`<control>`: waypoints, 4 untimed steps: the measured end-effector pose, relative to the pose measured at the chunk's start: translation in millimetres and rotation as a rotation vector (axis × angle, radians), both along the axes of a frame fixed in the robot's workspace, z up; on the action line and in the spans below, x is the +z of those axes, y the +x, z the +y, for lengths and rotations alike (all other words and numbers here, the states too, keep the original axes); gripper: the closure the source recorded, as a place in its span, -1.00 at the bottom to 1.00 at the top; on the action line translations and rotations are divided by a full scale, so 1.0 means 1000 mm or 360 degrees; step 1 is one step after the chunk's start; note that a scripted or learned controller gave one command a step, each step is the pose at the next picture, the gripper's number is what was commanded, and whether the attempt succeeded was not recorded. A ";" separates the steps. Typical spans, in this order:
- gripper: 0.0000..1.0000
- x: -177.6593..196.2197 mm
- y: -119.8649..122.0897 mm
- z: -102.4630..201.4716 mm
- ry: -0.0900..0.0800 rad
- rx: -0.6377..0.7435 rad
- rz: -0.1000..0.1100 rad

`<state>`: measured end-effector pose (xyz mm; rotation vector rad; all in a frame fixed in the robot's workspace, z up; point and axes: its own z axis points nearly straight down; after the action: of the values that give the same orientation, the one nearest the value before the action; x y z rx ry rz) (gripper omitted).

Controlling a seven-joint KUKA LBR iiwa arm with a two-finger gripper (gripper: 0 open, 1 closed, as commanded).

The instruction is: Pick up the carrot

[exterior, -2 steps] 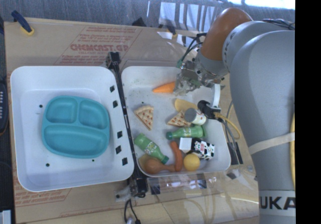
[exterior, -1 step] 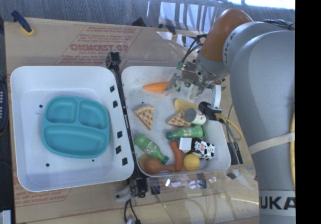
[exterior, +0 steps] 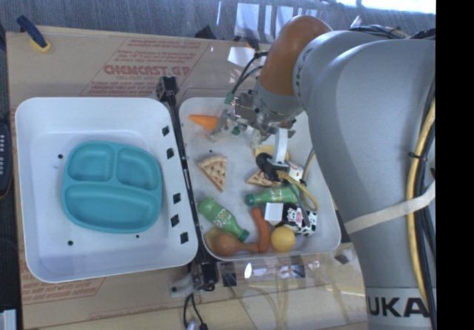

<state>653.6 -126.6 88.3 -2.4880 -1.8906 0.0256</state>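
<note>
The carrot point(exterior: 203, 120) is small and orange, with its tip pointing left. It lies on the floor of the right bin point(exterior: 326, 236), in the far left corner. My gripper point(exterior: 235, 120) is low inside that bin, right at the carrot's thick right end. Its metal parts and cables are cluttered, so I cannot make out whether it touches the carrot. The grey arm with its orange band point(exterior: 285, 55) comes in from the right and covers the bin's right side.
The right bin also holds a waffle wedge point(exterior: 213, 172), two green bottles point(exterior: 223, 219) point(exterior: 275, 195), a red sausage point(exterior: 262, 229), a lemon point(exterior: 282, 238), a brown drumstick point(exterior: 226, 245) and a cow-patterned carton point(exterior: 298, 219). A teal divided plate point(exterior: 112, 186) sits in the left bin point(exterior: 29, 173).
</note>
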 end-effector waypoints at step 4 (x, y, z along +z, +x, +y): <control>1.00 0.012 -0.056 -0.001 -0.0013 -0.0546 -0.0006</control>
<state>597.3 -127.9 100.7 -2.7794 -1.4411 0.0242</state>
